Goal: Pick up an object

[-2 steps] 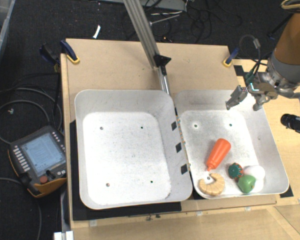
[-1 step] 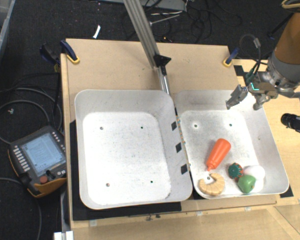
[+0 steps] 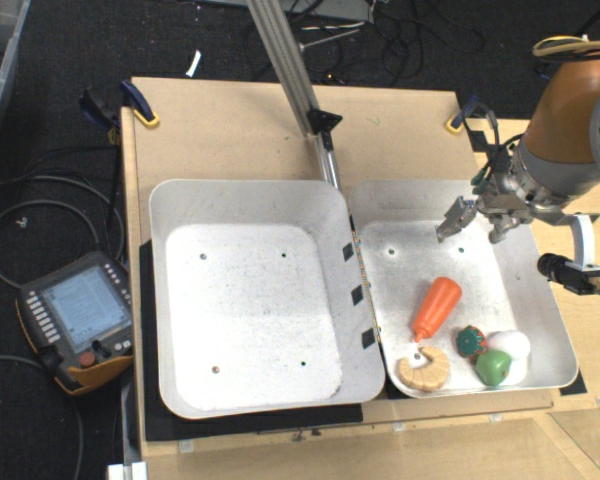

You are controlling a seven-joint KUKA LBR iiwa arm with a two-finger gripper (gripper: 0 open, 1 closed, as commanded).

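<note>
Two shallow white bins sit side by side on the bench, the left bin (image 3: 248, 298) filling the middle of the frame and the right bin (image 3: 410, 223) touching it along their shared edge. At the right side of the frame the grey arm (image 3: 570, 118) with its orange band reaches in, and its gripper (image 3: 477, 224) hovers over the upper part of the right bin with its two fingers spread apart and nothing between them. All the loose objects lie in the lower part of that bin, well apart from the gripper. An orange carrot (image 3: 437, 306) lies tilted, its narrow end pointing down toward a tan biscuit-shaped piece (image 3: 424, 370) near the bin's lower rim. To the right of these, close together, are a small dark green round item (image 3: 469, 342), a brighter green fruit (image 3: 493, 367) and a white egg-like object (image 3: 511, 347) just beside it. Outside the bench, at the lower left of the frame, a control pendant (image 3: 78, 313) with a lit screen rests on the dark floor.
</note>
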